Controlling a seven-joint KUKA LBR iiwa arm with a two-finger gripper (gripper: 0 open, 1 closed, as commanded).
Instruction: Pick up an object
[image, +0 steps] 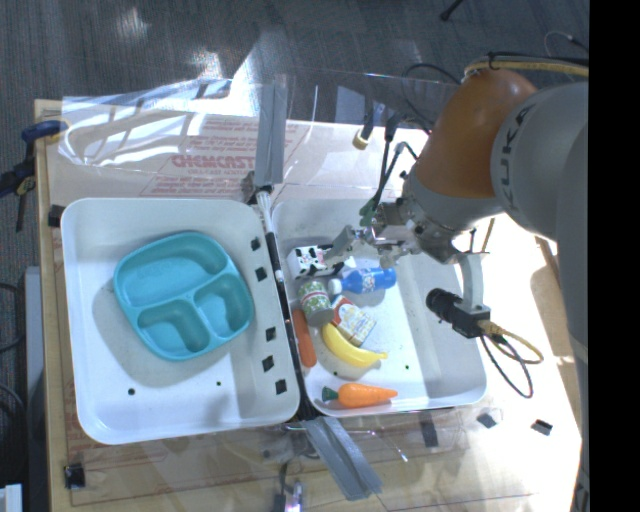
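Crowding is the main hazard: the pickable things sit packed in the left half of the right bin (452, 378), right of the frame's centre, with a blue bottle (370, 280) touching a small green can (315, 297), a snack packet (357, 323) just below, a banana (350, 347) under that, a carrot (364, 395) near the bin's lower edge and a thin orange stick (303, 336) lying along the divider wall. The hand (366, 238) hangs just above the bottle and a black-and-white toy (310, 261), and whether its fingers are spread or pressed together I cannot tell, as they blur into the clutter; nothing is visibly pinched. A descent here could, I judge, land one finger on the bottle's round side and roll it away, or wedge two things at once. The toy and stick lie close to the centre wall, so a finger may strike that edge. A black cylinder (455, 312) on the arm's side hangs over the bin's right half, near its right rim. Open room lies in the right bin's right half; the left bin (90, 400) holds a blue divided plate (183, 294) with bare floor around it.
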